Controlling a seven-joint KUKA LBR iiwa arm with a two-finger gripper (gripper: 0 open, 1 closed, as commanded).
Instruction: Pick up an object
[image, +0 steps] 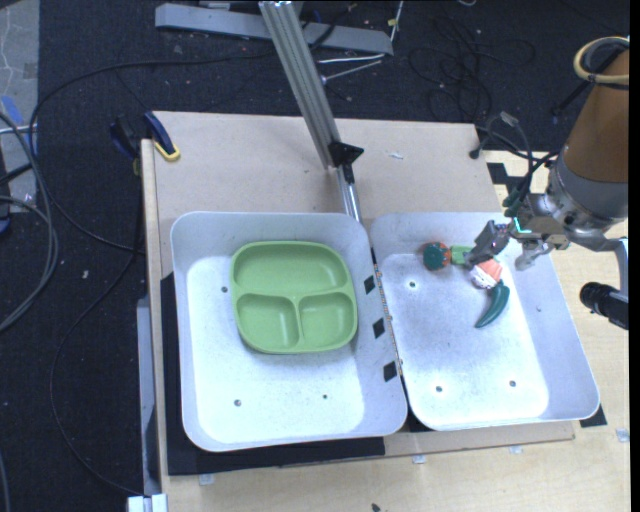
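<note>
My gripper (507, 248) hangs over the far right part of the right bin (520, 400), its two fingers spread open with nothing between them. Just below and left of it lies a small red and white object (486, 272). A dark green curved piece (493, 305), like a pepper, lies right in front of that. Further left sits a small green and red round toy (435, 256) with a light green bit trailing toward the gripper. All three things rest on the bin floor.
The left bin (200, 400) holds a light green divided plate (295, 297). A slanted metal pole (310, 90) rises behind the bins. The grey and orange arm (600, 130) comes in from the right.
</note>
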